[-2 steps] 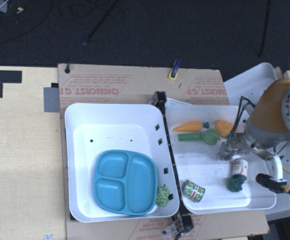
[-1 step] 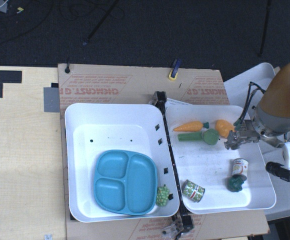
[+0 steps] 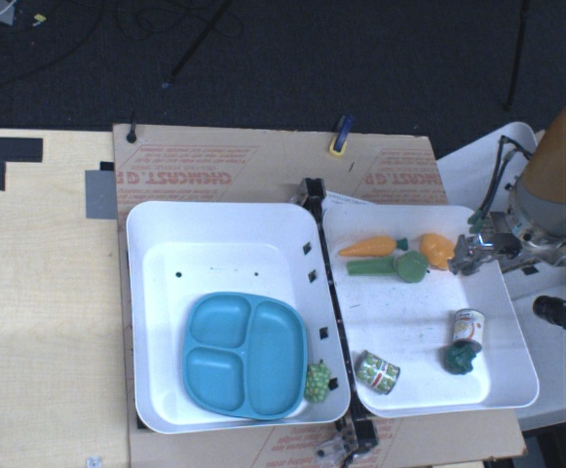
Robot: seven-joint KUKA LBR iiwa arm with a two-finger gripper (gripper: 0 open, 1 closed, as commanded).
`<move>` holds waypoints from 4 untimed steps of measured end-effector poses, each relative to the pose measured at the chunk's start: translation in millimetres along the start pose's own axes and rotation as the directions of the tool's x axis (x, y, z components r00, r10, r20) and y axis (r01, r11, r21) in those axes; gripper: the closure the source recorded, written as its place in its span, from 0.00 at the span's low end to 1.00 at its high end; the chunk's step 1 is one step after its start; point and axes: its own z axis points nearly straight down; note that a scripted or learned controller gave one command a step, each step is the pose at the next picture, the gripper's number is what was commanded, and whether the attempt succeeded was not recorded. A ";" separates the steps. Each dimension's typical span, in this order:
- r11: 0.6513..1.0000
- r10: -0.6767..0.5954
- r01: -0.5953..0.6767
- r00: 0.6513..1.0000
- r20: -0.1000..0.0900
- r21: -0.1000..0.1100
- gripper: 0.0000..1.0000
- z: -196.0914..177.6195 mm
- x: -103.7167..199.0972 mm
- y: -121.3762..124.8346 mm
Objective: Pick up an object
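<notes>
You can see the gripper [image 3: 468,253] at the right bin's [image 3: 516,398] 2 o'clock edge, just beside a rounded orange piece [image 3: 436,250]; whether it is clenched, you cannot tell. A tapered carrot [image 3: 368,248] and a green ladle-shaped toy [image 3: 392,267] lie at 12 o'clock. Two small cans [image 3: 468,326] [image 3: 377,371] and a lumpy teal toy [image 3: 460,358] sit lower. The left bin [image 3: 166,224] holds a smooth blue divided plate [image 3: 245,355] and a bumpy green cluster [image 3: 317,382].

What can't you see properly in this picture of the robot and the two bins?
- Gripper: in the camera view it is small and dark at the right bin's edge, so whether it is open or shut is unclear.
- Arm: cut off by the right edge.
- Small cans: labels too small to read.
- Green lump: wedged beside the blue tray; too small to identify.
</notes>
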 end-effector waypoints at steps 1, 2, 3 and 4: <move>1.000 0.000 0.000 1.000 -0.001 0.001 1.00 -25.5 -0.7 0.2; 1.000 -0.001 0.001 1.000 -0.004 0.007 1.00 -15.3 47.8 -30.9; 1.000 -0.002 0.002 1.000 -0.003 0.005 1.00 -30.7 92.8 -56.8; 1.000 -0.001 0.001 1.000 -0.003 0.006 1.00 -32.6 119.2 -73.1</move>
